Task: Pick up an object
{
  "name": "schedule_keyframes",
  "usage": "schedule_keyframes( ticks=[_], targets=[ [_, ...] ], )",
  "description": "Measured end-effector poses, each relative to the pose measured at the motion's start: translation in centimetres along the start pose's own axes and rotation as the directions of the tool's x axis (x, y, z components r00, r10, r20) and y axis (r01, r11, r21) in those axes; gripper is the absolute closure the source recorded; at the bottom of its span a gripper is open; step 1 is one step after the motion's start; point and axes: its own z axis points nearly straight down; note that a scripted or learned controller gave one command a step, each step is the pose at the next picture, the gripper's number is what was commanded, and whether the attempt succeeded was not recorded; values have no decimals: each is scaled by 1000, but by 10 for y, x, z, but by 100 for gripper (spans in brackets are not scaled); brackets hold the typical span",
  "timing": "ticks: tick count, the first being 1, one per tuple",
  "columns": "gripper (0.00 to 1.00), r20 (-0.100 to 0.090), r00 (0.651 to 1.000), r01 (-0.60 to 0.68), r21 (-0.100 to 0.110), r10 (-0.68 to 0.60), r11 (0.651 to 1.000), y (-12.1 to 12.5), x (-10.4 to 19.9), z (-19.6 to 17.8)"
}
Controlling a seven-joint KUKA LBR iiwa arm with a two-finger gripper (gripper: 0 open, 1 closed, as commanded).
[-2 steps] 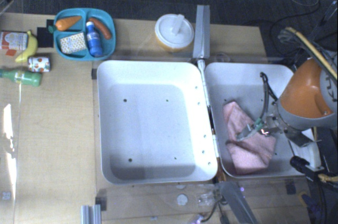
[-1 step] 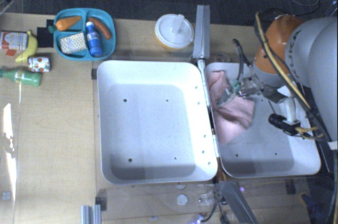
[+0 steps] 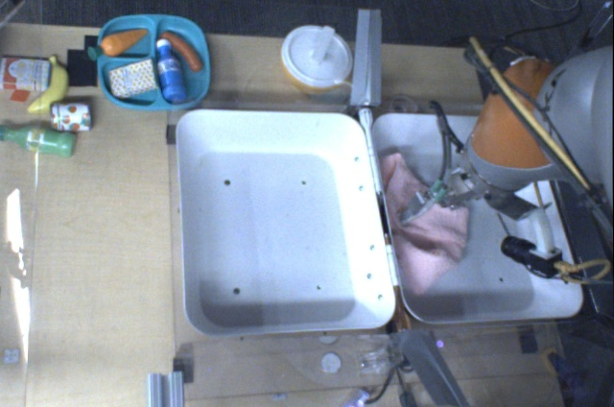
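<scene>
Pink cloth [image 3: 427,232] lies crumpled in the right bin [image 3: 499,299], pushed up against the wall shared with the left bin [image 3: 278,223] — a soft heap that offers folds to pinch. Right on its upper edge sits the tool [image 3: 434,196], low over the fabric; whether it is open or closed I cannot tell. Behind the tool the arm [image 3: 518,131] slants in from the right — well beyond, on the tabletop [image 3: 96,251], a blue tray [image 3: 153,59] holds toy food.
</scene>
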Motion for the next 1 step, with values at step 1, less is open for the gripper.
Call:
schedule_keyframes(
  ticks=[1],
  targets=[
    [0, 3, 986, -166, -4, 166, 986, -69, 5, -2]
  ],
)
